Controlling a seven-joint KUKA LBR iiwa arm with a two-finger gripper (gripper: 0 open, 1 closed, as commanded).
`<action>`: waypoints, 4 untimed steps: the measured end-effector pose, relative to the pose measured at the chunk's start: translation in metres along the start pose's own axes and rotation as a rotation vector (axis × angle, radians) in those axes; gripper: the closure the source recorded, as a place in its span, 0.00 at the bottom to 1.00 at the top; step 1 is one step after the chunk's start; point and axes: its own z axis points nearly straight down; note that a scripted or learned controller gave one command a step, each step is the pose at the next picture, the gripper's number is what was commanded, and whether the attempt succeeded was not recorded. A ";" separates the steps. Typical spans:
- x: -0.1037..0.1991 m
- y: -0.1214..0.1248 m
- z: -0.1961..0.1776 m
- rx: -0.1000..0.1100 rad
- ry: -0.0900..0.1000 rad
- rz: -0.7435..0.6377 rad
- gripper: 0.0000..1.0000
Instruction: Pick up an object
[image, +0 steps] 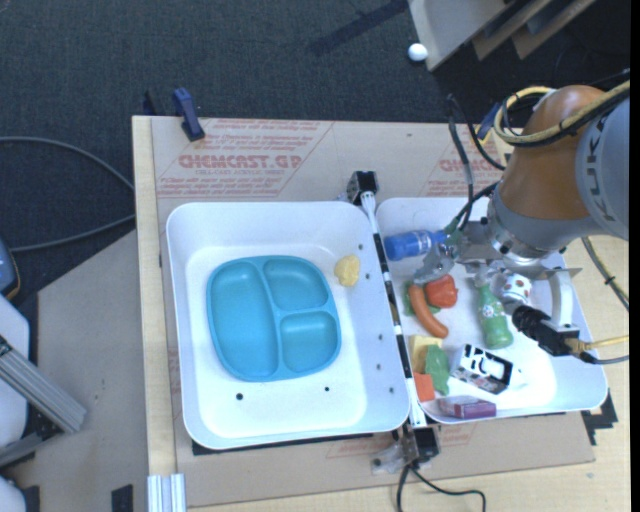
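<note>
White shallow plastic bin on the right (575, 390), packed with small stuff, and the two-finger metal gripper (440, 262) down inside it at the near-left corner region. Can't tell how wide it stands or whether anything is caught in it, too cluttered right there. Looks like early-to-mid pick, nothing visibly lifted yet.

Right below the gripper: red rounded toy tomato-ish piece (441, 292), touching or nearly. Just past that, orange carrot-shaped toy (430, 316). Blue plastic bottle (407, 245) just to its left, up against the bin wall. Green squeeze bottle (495, 322) off to the right and down, under the wrist. Further down, yellow, green and orange blocks (428, 362), black-and-white card thing (487, 368), purple flat bar (466, 407).

Room-wise: tight. Divider rim between bins sits close on the left, so not much sideways slack. Straight up looks open. Left white bin (190, 300) with the teal sectioned tray (275, 315) and small yellow lump (347, 269) well apart, lots of space there.
</note>
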 end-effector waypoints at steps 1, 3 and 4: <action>-0.031 0.023 0.053 0.003 0.000 0.001 0.00; -0.034 0.019 0.081 -0.020 -0.004 0.002 1.00; 0.044 0.037 0.000 0.001 0.001 -0.001 1.00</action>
